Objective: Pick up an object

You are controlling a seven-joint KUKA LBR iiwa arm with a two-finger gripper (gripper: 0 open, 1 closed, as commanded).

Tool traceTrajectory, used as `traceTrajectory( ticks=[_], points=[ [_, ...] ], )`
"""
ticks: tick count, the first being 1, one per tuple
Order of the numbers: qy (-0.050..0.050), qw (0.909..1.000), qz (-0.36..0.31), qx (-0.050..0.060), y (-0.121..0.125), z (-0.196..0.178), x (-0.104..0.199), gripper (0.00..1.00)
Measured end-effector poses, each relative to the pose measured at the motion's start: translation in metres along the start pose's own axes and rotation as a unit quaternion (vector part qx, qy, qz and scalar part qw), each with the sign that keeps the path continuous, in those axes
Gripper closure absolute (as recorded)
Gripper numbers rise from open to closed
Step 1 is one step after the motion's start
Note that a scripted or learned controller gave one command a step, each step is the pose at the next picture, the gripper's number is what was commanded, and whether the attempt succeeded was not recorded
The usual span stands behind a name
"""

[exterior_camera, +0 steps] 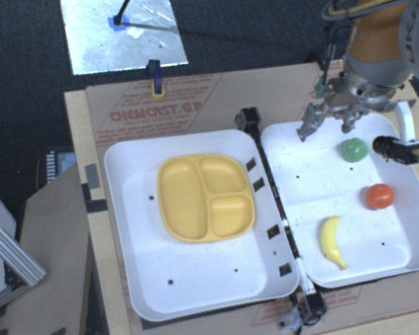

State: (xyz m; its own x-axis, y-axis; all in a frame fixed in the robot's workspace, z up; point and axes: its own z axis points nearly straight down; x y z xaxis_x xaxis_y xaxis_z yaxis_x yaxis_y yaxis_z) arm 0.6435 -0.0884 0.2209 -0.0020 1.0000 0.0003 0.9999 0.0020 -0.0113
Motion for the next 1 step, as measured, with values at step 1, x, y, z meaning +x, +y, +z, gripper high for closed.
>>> traceTrajectory(
  ticks=[1],
  points=[
    [0.000,1.0000,-0.001,-0.006,0.0019,-0.0084,0.0003,0.00]
  ],
)
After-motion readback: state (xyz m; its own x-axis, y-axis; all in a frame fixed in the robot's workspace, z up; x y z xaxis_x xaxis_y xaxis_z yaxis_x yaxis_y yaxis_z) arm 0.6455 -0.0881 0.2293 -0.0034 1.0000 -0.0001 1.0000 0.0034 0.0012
